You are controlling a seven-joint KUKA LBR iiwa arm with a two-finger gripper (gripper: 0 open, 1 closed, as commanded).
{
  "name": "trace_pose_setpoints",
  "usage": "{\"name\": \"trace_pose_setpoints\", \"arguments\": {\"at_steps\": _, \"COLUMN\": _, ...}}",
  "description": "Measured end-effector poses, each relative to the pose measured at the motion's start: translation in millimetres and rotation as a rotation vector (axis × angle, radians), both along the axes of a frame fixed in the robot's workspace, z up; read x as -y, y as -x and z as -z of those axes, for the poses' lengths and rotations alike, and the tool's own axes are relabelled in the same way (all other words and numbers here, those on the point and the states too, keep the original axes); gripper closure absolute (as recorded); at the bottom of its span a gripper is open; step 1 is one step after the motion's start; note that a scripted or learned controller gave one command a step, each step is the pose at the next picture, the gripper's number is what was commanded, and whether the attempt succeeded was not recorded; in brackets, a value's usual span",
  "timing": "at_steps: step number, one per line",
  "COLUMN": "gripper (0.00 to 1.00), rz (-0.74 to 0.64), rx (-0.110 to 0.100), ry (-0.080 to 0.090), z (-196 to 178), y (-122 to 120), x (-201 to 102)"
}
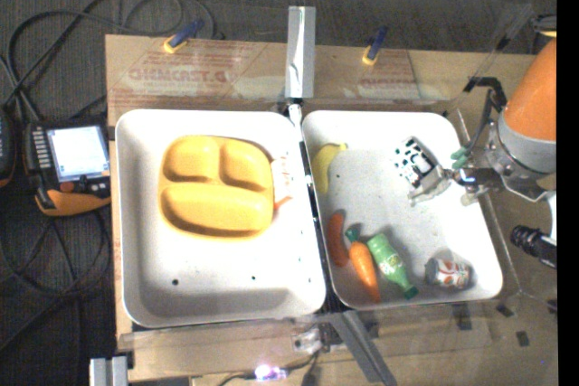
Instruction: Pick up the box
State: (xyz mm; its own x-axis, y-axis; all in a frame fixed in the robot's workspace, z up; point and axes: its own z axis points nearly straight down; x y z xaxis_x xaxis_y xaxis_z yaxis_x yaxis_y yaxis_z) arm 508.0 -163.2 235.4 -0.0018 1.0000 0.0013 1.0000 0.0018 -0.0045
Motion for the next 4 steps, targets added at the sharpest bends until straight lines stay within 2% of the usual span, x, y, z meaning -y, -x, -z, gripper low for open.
{"name": "trace_pose_setpoints", "arguments": {"at_steps": 1, "gripper": 0.0, "rz": 0.092, "rx": 0.0, "ry": 0.002, "z": 107.2, "y": -84.4, "x": -29.2}}
{"name": "trace_pose_setpoints", "arguments": {"at_steps": 2, "gripper": 0.0, "rz": 0.094, "rx": 0.014, "ry": 0.002, "z": 145.7, "y": -56.9, "x": -3.0}}
{"name": "trace_pose_setpoints", "arguments": {"at_steps": 3, "gripper": 0.0, "rz": 0.483, "rx": 0.015, "ry": 0.007, "z": 146.0, "y": -85.2, "x": -35.5}}
{"name": "trace_pose_setpoints", "arguments": {"at_steps": 4, "gripper": 0.0, "rz": 0.494, "rx": -0.028, "ry": -0.019, "z": 147.9, "y": -160.3, "x": -7.5}}
